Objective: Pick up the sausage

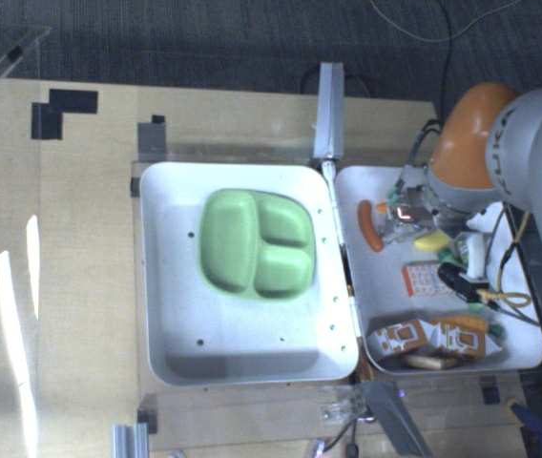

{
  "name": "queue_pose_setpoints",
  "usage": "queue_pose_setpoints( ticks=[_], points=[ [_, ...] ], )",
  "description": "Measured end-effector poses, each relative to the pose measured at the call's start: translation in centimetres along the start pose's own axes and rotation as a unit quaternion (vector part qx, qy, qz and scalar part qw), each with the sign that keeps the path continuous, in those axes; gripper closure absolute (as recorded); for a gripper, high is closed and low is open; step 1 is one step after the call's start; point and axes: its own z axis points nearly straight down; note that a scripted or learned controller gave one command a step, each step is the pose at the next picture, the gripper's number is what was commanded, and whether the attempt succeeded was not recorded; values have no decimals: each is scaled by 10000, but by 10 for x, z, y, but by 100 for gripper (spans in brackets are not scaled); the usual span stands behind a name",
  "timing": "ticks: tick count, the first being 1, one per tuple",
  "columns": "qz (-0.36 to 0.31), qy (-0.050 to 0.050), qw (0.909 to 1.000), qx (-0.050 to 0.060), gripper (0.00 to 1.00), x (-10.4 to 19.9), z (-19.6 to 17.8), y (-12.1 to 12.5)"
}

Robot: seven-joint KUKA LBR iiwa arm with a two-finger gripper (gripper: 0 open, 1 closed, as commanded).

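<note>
One sausage (370, 226) lies at nine o'clock in the right bin (529, 351), just beside the claw (402, 214), whose spread I cannot tell; better to straddle its middle squarely before closing.

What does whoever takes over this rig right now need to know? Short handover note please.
Gripper: down in the right bin, hovering just right of the sausage; finger state not readable from this view.
Sausage: lies near the right bin's left wall, not seen between the fingers, so treat it as not grasped.
Other items in the right bin: a yellow piece, a red card, a snack packet at the near edge.
Left bin: holds the green divided tray.
Done: approach to the sausage.
Left: grasp it and lift it out.
</note>
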Motion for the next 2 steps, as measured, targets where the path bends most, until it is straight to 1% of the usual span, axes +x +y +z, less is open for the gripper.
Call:
queue_pose_setpoints(
  ticks=[1, 2],
  points=[
    [5, -6, 10000, 2, 0, -1, 1, 0],
    [-815, 2, 9967, 24, 0, -2, -55, -16]
  ],
)
